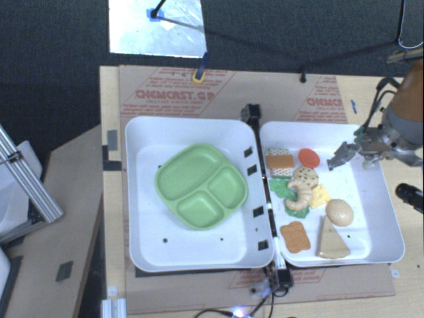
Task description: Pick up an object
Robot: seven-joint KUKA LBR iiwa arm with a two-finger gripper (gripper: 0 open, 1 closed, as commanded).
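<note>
Nearest the camera, along the bottom of the camera view, sits the front rim of the right bin (344, 260), and just inside it lie a tan wedge (332, 240) and an orange cracker (295, 236). Behind those, a pale egg (339, 212) rests beside a yellow cube (320, 195). A spotted cookie (305, 177) lies close against a beige curl (299, 197) on some green leaves (283, 189). Farther back are a layered sandwich (279, 162) and a red tomato (308, 157). Any of these would serve as the thing to pick; all of them crowd the left half of this bin.

The gripper (342, 156) hangs over the back of the right bin, right of the tomato and apart from it, with nothing between its fingers. How far they are spread I cannot tell; the tip is too small and dark to read.

The left bin (142, 177) carries a green divided plate (201, 186), untouched.

The trouble ahead, as I judge it, is the crowding. A descent into the middle cluster could trap two pieces at once, or nudge the cookie and curl aside and close on air. The egg looks round and smooth, so it could squirt out of a pinch. The flat cracker offers little edge to catch. The tomato, standing a little apart, looks the safest target
</note>
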